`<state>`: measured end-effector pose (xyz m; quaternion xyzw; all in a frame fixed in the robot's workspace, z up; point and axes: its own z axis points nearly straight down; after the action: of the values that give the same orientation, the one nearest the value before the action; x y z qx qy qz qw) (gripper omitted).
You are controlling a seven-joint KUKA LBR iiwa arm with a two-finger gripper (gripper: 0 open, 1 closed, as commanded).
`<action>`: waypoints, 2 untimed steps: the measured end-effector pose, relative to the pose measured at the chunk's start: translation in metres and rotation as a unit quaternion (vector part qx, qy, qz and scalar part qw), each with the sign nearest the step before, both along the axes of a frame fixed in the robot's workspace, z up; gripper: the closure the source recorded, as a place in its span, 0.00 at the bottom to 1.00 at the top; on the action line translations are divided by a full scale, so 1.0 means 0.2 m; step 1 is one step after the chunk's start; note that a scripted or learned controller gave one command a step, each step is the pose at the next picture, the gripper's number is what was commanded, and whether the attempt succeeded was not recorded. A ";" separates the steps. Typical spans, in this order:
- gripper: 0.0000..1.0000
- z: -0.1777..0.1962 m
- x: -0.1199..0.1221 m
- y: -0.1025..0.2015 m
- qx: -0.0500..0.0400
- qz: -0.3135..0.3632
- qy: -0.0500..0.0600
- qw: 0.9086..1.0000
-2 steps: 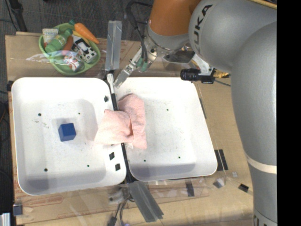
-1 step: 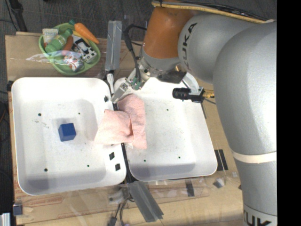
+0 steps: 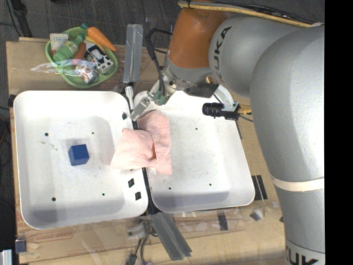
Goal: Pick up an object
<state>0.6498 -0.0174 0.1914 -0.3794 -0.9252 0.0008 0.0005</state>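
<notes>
Two shallow white bins sit side by side on the bench, and a pink cloth (image 3: 144, 144) drapes over the raised rims where they meet, so it serves as the landmark. It is soft, crumpled and folded, with one lobe spilling left into the left bin (image 3: 33, 148) and a longer strip lying in the right bin (image 3: 220, 164). Left of the cloth, well apart from it, a small blue cube (image 3: 79, 154) with hard, square edges rests on the smooth floor of the left bin, with bare white plastic on every side of it. Right of the cloth, the right bin's floor is open as far as its rounded far rim. Just above the cloth, the gripper (image 3: 144, 105) hangs at the cloth's upper edge, close to the shared rims; its pale tip seems to meet the fabric, but whether its fingers are spread or closed cannot be told, and no fabric is plainly seen between them. Above and right of the cloth, the arm's grey glossy casing and orange band (image 3: 193, 35) hide the right bin's back edge and are cut off at the frame's side. Up and left of the cloth, beyond the left bin, a green bowl (image 3: 69, 77) holds mixed small items, an orange carrot-shaped piece (image 3: 100, 37) among them; the rest are too jumbled to name.
</notes>
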 end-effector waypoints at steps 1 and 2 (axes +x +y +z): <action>0.00 0.00 0.00 0.00 0.000 0.000 0.000 1.000; 0.00 0.00 0.00 0.00 0.000 0.000 0.000 1.000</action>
<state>0.6499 -0.0174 0.1914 -0.3794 -0.9252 0.0008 0.0005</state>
